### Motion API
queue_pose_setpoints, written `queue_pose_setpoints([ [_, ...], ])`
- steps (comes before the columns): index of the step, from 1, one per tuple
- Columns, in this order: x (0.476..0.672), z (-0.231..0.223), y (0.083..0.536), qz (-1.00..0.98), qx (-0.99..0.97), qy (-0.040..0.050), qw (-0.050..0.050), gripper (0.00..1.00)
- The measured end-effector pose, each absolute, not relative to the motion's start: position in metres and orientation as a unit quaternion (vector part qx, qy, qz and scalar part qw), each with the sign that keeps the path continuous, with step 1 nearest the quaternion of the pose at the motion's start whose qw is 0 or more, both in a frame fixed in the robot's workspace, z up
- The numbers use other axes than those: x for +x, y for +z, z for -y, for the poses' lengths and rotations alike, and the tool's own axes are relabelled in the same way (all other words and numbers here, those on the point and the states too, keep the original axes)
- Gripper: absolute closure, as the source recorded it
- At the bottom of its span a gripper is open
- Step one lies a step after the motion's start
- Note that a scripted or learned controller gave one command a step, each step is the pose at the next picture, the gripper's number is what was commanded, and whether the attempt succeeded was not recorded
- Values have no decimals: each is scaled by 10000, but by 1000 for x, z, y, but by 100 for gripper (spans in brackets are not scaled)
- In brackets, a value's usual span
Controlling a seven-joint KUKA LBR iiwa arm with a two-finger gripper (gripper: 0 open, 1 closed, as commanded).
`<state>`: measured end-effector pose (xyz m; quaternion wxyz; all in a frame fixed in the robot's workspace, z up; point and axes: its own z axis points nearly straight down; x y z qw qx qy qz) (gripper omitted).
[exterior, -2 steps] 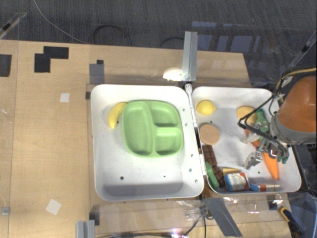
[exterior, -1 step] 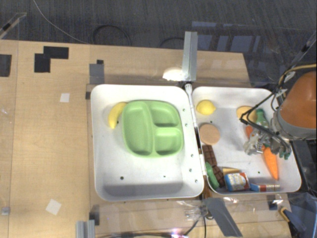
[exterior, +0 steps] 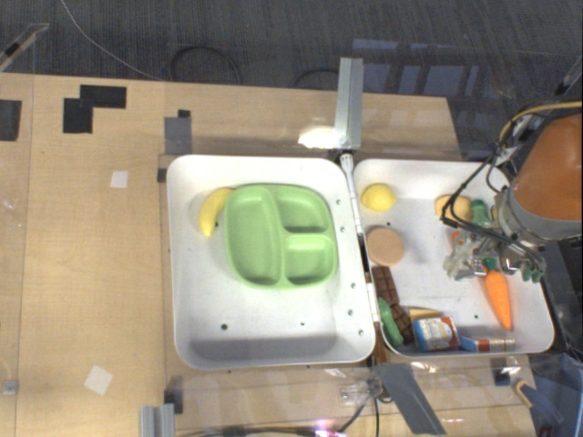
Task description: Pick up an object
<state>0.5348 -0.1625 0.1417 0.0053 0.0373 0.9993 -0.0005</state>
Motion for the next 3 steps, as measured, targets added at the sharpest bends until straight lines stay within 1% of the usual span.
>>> queue_pose_setpoints([
  [1, 535, 163, 141, -9993, 373, -5, 50, 0],
  [2, 521, 194, 90, -9972, 743, -11, 84, 0],
  [3, 527, 194, 105, -9972, 720, -30, 175, 100],
])
